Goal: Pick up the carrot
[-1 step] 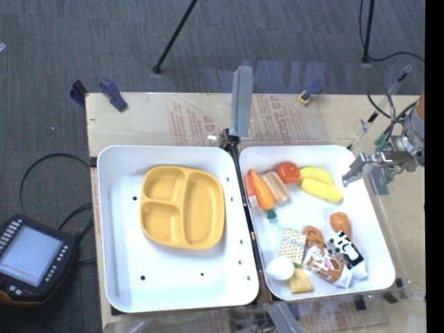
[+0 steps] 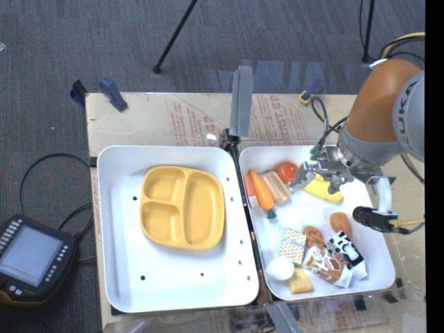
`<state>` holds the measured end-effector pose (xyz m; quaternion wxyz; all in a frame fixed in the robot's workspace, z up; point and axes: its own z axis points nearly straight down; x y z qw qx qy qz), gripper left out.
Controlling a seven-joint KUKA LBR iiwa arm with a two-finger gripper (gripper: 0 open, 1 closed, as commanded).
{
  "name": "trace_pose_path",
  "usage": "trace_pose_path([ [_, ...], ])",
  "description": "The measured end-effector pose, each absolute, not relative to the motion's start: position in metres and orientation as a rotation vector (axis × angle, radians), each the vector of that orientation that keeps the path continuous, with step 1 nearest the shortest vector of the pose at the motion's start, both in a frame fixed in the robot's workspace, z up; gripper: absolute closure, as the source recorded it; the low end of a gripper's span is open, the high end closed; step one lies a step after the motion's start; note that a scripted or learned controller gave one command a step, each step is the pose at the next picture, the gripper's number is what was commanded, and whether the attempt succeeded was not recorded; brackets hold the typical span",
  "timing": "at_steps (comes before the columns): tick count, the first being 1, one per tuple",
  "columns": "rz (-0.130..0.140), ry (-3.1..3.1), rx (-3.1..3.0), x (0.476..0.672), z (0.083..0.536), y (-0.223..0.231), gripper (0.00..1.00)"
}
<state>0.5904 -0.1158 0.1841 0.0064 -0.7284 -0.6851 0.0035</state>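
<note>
Cardboard-topped bench (image 2: pixel 173 116) on grey carpet (image 2: pixel 83 40) bears two white bins (image 2: pixel 118 283).

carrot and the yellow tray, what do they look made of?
Carrot: probably toy plastic, with a smooth, evenly orange body and a green tip. Yellow tray: probably molded plastic, one uniform colour with rounded compartment walls and a soft satin sheen. Neither can be confirmed from the look alone.

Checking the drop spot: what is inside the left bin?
The left bin holds a yellow divided tray, its three compartments bare. The bin floor beneath the tray is covered.
</note>
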Motion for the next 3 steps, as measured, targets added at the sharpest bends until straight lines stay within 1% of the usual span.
trace_pose_path([
  [1,-0.01,-2.382,-2.064,0.621,0.108,-0.096,0.0],
  [2,0.001,-2.25,-2.19,0.645,0.119,-0.112,0.0],
  [3,0.002,-2.476,-1.935,0.618,0.088,-0.09,0.0],
])
